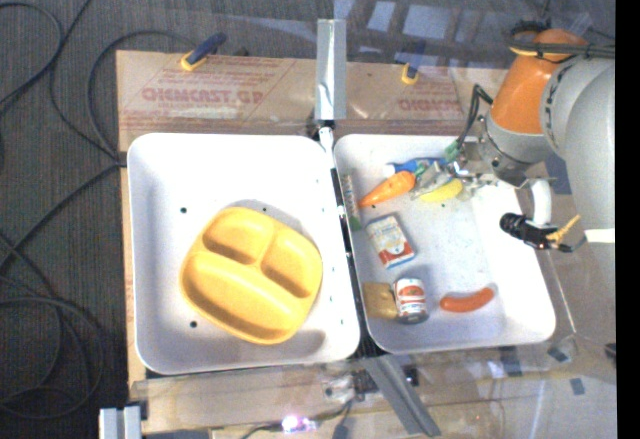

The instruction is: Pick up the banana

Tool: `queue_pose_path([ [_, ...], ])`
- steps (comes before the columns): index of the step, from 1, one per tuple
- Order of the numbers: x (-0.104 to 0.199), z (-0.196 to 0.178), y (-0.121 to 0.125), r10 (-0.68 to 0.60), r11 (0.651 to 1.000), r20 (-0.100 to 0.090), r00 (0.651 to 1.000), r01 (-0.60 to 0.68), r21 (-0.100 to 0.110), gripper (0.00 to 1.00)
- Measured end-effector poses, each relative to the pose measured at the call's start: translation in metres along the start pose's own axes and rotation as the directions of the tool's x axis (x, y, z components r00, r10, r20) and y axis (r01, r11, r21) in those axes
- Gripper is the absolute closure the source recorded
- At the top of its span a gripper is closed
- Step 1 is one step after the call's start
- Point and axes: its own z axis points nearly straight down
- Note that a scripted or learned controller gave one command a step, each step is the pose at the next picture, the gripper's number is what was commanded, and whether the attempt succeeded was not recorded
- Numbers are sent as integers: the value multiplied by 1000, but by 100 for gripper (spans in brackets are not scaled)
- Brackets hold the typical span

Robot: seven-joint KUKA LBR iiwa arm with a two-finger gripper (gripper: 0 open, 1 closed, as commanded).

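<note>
While the arm (560, 107) leans in from the right, its gripper (462, 172) touches the banana (441, 191), grip unclear

You've got a cardboard-topped surface (250, 97) carrying two white bins side by side: left bin (160, 167), right bin (520, 312). Their inner edges touch. Two clamps, blue-yellow (202, 51) and yellow (408, 73), sit at the cardboard's far edge.

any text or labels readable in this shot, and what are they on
Red print on the brown cardboard sheet behind the white bins: mirrored and faint, too blurred to read.
Same red print repeats on the cardboard behind the right bin, near: unreadable.
Small white and red carton in the right bin: label too small to read.
Small red and white can: label too small to read.
</note>
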Motion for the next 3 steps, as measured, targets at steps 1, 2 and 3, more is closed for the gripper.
queue_pose_path([
  [1,-3,-10,0,3,1000,7,1000,-3,-2,100],
  [2,3,-102,-3,-80,997,11,997,80,2,100],
  [3,3,-101,-3,-80,997,11,997,80,3,0],
])
